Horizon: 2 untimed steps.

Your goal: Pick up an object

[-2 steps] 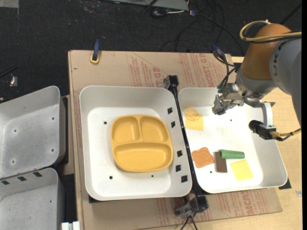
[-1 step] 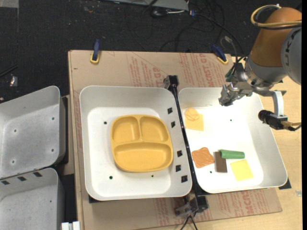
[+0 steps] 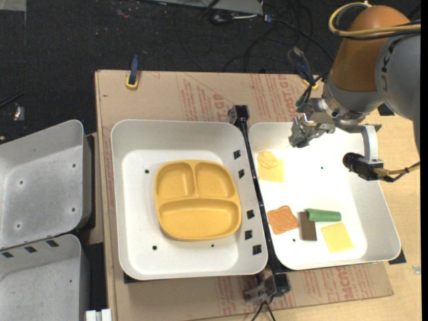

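Pincer [image 3: 302, 136] hovers over right bin [image 3: 374, 246]; yellow slice [image 3: 270, 166] just beside.

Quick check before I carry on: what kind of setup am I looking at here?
Most likely a robotics lab test bench, not a kitchen: two white bins on a cardboard-covered table, toy food pieces and a yellow divided plate in them, loose cables on the dark floor.

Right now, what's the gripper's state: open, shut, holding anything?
Gripper: cannot be told; it hangs over the right bin's far end, nothing visibly in it.
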Tool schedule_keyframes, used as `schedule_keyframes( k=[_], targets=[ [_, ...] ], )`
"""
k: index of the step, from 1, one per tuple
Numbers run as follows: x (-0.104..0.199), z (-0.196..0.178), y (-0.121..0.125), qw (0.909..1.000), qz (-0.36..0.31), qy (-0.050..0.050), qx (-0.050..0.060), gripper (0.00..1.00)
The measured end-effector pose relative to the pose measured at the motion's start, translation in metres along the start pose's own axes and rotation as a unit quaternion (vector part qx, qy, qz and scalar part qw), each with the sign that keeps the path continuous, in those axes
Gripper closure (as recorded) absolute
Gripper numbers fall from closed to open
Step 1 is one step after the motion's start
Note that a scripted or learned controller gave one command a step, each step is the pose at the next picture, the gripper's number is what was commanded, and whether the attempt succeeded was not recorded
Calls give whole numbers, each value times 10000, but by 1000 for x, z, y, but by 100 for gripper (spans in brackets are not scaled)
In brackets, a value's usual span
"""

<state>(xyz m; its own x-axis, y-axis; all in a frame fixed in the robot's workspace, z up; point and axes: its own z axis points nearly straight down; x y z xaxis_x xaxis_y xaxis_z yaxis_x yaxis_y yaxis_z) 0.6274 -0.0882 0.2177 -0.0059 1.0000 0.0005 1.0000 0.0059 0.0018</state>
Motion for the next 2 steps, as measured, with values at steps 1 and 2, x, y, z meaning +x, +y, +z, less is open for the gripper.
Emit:
schedule_keyframes(
  k=[1,2],
  targets=[
    [53,6,-5,10000,-7,6,16,100],
    [114,8,-6,10000,-12,7,12,100]
  ],
)
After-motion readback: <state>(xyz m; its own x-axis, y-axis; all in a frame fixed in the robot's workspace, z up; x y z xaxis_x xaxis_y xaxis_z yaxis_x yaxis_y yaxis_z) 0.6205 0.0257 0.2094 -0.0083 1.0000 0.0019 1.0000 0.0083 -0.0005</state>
